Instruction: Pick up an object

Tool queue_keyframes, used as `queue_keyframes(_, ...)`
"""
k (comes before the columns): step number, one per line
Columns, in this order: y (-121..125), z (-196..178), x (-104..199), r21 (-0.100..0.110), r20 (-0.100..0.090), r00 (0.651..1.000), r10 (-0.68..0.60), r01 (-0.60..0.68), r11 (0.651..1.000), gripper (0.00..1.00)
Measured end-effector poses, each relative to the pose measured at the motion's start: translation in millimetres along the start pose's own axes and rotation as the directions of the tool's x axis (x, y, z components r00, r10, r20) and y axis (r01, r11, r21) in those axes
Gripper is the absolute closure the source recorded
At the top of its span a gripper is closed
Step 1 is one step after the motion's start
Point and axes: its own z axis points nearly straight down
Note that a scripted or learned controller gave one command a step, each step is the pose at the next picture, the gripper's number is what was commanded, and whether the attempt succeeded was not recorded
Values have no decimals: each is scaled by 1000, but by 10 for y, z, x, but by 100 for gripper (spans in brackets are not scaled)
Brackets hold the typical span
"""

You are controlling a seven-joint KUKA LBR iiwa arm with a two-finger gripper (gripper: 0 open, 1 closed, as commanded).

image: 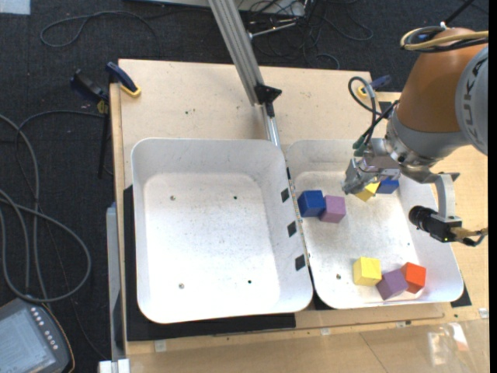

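Hand [362, 183] hovers over the right bin [435, 247], closed on a small yellow block [367, 190]; a blue block [388, 183] just beside it could nudge the shallow grip loose.

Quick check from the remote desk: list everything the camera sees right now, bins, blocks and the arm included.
White bins: 2, side by side on the bench; left bin, right bin.
Blue block: 1, right bin, near its left wall.
Purple block by the blue one: 1, touching its right side.
Yellow block: 1, right bin, front area.
Front purple block: 1, between yellow and orange.
Orange block: 1, front right corner of the right bin.
Small yellow block: 1, under the gripper.
Second blue block: 1, mostly hidden behind the gripper.
Clamps: 2, blue and yellow, bench's far left corner.
Metal pole: 1, grey, slanting across the bench.
Gripper: 1, grey, over the right bin; grip unclear.
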Motion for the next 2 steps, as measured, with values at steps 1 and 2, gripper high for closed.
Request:
queue_keyframes(1,226,-79,548,-2,-1,1000,-1,1,1000,100)
queue_keyframes(2,476,63,1014,0,0,1000,1,-1,1000,100)
